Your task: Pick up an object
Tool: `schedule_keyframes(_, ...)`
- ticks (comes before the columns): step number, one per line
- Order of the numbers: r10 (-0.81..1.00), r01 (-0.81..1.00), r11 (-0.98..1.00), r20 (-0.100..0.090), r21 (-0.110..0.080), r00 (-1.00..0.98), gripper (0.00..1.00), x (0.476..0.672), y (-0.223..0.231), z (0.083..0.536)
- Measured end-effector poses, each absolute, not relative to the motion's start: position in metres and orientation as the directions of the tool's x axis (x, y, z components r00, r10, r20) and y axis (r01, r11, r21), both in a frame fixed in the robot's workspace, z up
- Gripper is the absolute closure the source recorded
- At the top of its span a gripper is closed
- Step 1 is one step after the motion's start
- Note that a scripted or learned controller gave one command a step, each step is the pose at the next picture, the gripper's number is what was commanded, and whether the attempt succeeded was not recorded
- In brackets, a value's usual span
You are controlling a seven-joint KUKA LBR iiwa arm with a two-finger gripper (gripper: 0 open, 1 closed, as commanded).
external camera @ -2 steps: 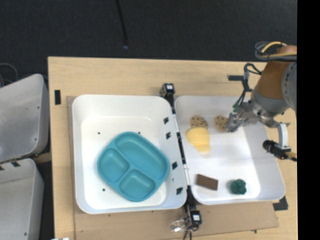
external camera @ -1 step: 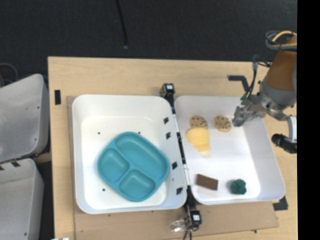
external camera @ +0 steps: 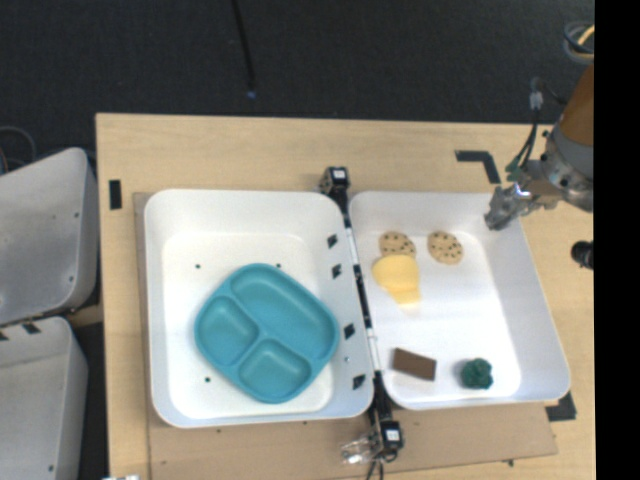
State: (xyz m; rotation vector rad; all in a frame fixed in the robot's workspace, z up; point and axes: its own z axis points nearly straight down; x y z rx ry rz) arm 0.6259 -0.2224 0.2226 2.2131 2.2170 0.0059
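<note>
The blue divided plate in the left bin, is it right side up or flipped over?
Right side up. The blue divided plate lies flat in the left bin, its three compartments facing the camera as hollows, with nothing in them.

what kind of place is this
Likely a robot lab test bench: two white bins on a wooden bench, toy food such as cookies, and a claw reaching in.

Camera: fixed above the bench (external camera: 300,153), looking down at a slant
Bins: left bin (external camera: 170,268) at 9 o'clock, right bin (external camera: 520,308) at 3
</note>
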Motion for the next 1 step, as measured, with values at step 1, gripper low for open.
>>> schedule_keyframes(1, 1.0, 1.0, 0.004, -0.002, 0.007, -0.004, 1.0, 0.6299, -0.2207, 0.2677)
